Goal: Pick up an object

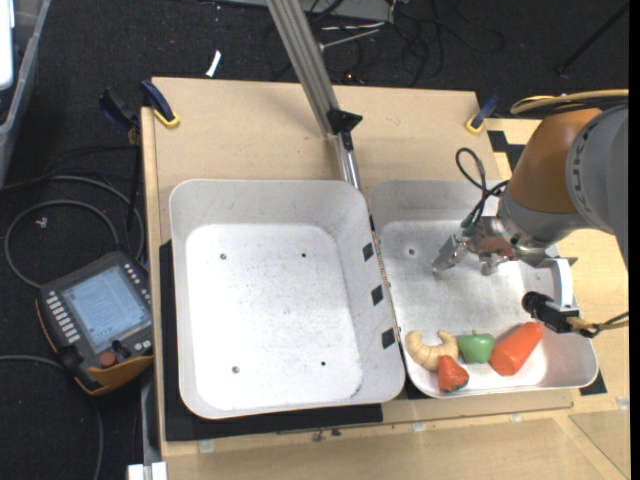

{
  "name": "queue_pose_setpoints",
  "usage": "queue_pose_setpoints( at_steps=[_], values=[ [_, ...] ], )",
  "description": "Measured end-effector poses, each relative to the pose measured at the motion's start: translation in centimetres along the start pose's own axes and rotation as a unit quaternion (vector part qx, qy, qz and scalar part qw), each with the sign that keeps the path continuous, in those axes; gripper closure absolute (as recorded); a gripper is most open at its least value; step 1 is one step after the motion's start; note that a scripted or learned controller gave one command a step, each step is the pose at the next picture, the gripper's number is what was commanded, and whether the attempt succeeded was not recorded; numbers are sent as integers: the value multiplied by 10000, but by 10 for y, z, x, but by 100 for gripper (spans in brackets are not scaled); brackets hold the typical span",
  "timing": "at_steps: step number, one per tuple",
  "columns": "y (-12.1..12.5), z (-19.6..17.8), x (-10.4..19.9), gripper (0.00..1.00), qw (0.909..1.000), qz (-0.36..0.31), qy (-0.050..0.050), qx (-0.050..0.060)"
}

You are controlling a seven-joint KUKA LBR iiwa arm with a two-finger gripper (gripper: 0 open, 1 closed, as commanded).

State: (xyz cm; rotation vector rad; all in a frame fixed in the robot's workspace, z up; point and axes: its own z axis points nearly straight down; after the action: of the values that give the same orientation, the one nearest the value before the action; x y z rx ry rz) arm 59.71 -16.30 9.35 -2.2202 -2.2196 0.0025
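Toys bunched along near edge of right bin (420,233): cream curved piece (428,348), red strawberry (452,373), green pepper (478,347), orange carrot (516,349). Carrot long axis slants up to right. Claw (452,256) hangs over bin's bare middle, toys lying toward camera from it, well apart. Claw state: cannot tell, nothing seen between tips. Arm (570,173) reaches in from right, wrist bent down over bin. Left bin (190,208) on worktop (250,128).
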Motion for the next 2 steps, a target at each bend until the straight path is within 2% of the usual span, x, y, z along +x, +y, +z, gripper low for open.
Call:
queue_pose_setpoints(
  at_steps=[1, 2],
  values=[
    [1, -12, 0, 100, 10000, 3, -4, -21],
    [5, -60, -9, 100, 10000, 2, -13, -42]
  ],
)
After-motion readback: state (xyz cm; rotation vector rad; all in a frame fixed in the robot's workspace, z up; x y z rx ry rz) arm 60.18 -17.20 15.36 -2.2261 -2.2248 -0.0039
